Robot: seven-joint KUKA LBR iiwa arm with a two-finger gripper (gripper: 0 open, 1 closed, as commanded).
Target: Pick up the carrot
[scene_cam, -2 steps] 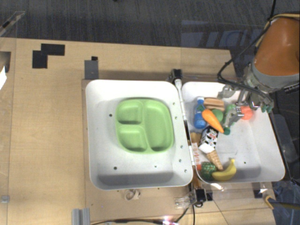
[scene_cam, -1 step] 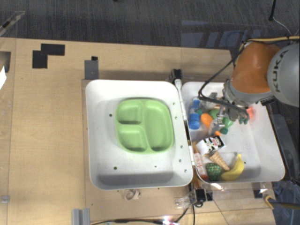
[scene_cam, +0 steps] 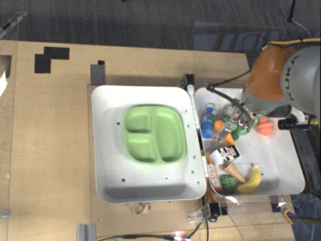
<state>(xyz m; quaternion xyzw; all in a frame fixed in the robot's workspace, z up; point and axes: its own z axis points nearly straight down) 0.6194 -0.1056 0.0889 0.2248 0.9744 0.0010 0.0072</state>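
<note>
Banana (scene_cam: 253, 179) at near edge; pincer (scene_cam: 235, 122) amid crowded toys by carrot (scene_cam: 226, 133), grip state unclear.

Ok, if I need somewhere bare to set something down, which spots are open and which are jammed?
Open: the right bin's floor right of the banana, and the left bin's floor around the green tray. Crowded: the right bin's left side, where the gripper hangs over a cluster of toys, from the blue bottle down to the banana.
</note>
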